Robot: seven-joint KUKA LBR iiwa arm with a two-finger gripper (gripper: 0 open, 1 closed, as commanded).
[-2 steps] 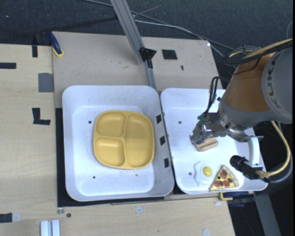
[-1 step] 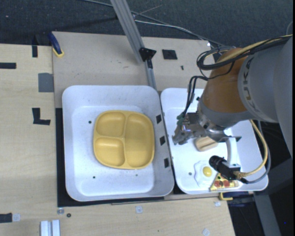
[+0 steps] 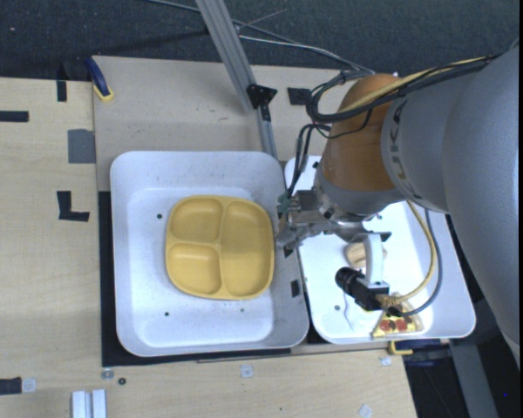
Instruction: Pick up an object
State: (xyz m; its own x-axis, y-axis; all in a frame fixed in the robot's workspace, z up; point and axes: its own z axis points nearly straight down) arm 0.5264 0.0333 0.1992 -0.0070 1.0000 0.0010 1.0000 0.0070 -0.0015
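Note:
A yellow divided plate (image 3: pixel 219 246) lies flat in the left bin (image 3: pixel 139 320), near its middle. My gripper (image 3: pixel 289 226) hangs below the grey wrist, over the wall between the two bins and just right of the plate's right rim. Whether it touches the plate is hidden from this angle. In the right bin (image 3: pixel 444 320), a small beige object (image 3: pixel 356 253) lies partly under the arm. A small red and yellow object (image 3: pixel 397 324) sits at that bin's front edge.
The bulky arm with its orange band (image 3: pixel 357 146) covers most of the right bin. A black fitting with a yellow cable (image 3: pixel 357 287) hangs from the wrist. A metal pole (image 3: pixel 235 50) slants down to the left bin's back right corner.

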